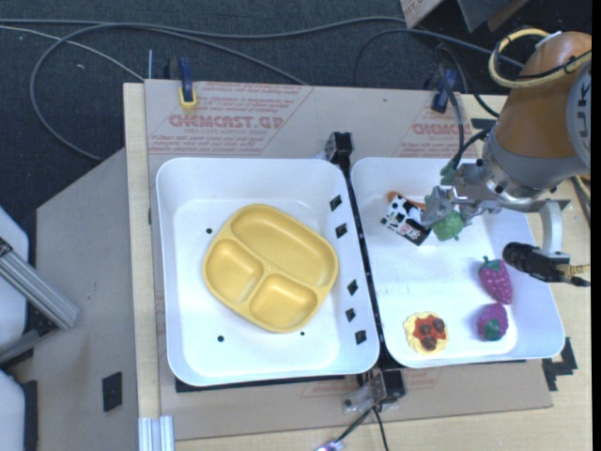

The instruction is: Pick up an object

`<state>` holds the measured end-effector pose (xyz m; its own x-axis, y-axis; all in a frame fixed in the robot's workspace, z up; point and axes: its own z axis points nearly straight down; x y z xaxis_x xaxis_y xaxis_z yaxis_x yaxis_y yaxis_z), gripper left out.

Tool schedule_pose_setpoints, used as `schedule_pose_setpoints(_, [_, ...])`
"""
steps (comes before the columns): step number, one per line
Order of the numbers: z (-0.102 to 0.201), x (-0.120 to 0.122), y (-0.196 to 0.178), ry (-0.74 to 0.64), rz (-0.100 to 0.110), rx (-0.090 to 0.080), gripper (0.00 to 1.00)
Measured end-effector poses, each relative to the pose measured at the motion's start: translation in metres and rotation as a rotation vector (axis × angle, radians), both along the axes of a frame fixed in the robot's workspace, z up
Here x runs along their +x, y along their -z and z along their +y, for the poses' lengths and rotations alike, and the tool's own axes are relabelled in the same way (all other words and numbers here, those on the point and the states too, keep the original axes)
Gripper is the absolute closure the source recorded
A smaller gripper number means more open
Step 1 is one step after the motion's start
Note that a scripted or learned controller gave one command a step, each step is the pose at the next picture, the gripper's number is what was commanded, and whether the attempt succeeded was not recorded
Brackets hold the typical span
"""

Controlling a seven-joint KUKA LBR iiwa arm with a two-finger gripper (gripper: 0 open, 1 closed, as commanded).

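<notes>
The gripper (445, 212) hangs over the right bin (540, 346), near its back left part. A small green toy (449, 225) sits right under the jaws, touching them or nearly so. It is too blurry to tell if the jaws are spread or pinching it. A black and white toy (404, 220) lies just beside it on the left. Two purple toys (495, 280) lie nearer the front, partly behind a black part of the arm.
</notes>
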<state>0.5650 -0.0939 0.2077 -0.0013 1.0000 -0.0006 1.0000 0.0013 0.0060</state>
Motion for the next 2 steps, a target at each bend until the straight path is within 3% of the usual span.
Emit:
schedule_pose_setpoints(1, [0.052, 0.019, 0.005, -0.004, 0.004, 0.002, 1.00])
schedule_pose_setpoints(2, [0.105, 0.035, -0.014, -0.005, 0.003, 0.003, 1.00])
